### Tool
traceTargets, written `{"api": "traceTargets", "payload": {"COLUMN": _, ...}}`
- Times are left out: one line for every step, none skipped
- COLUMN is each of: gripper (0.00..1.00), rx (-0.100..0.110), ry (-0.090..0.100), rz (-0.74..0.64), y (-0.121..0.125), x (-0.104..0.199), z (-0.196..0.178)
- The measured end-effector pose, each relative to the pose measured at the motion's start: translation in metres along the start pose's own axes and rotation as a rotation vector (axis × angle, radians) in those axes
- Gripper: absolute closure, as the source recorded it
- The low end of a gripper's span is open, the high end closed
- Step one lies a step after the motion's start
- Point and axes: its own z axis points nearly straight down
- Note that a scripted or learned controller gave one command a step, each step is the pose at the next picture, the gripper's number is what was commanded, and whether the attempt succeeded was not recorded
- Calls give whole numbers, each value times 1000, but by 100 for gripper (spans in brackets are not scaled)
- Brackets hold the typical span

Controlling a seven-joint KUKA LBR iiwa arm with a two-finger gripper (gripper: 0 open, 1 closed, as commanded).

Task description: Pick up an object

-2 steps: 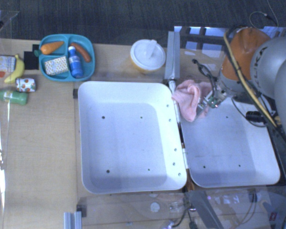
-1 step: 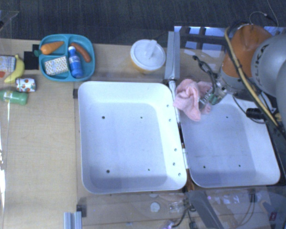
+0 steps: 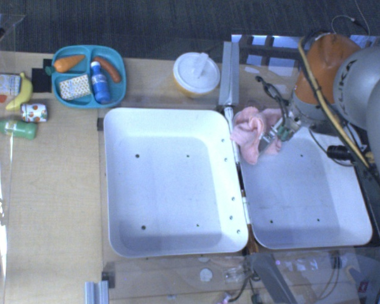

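A crumpled pink cloth (image 3: 252, 132) lies at the far left corner of the right bin (image 3: 310, 201), draped partly over the rim between the two bins. My gripper (image 3: 280, 130) is low at the cloth's right edge, its tips down against the pink folds. Part of the cloth bunches right at the tips. The grey arm with its orange band (image 3: 329, 56) comes in from the upper right above it.
The left bin (image 3: 171, 182) sits beside the right one. Behind the bins stand a white lidded cup (image 3: 196, 73) and a blue divided plate (image 3: 88, 75) with toy food. A banana, a can and a green bottle (image 3: 12, 128) lie at the far left.
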Motion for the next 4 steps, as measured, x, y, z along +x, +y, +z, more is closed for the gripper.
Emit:
{"api": "traceTargets", "payload": {"gripper": 0, "rx": -11, "ry": -9, "rz": 44, "y": 2, "x": 13, "z": 8}}
{"api": "traceTargets", "payload": {"gripper": 100, "rx": -17, "ry": -14, "rz": 42, "y": 5, "x": 12, "z": -2}}
{"api": "traceTargets", "payload": {"gripper": 0, "rx": -15, "ry": -12, "rz": 42, "y": 4, "x": 13, "z": -2}}
{"api": "traceTargets", "payload": {"gripper": 100, "rx": -15, "ry": -12, "rz": 39, "y": 5, "x": 13, "z": -10}}
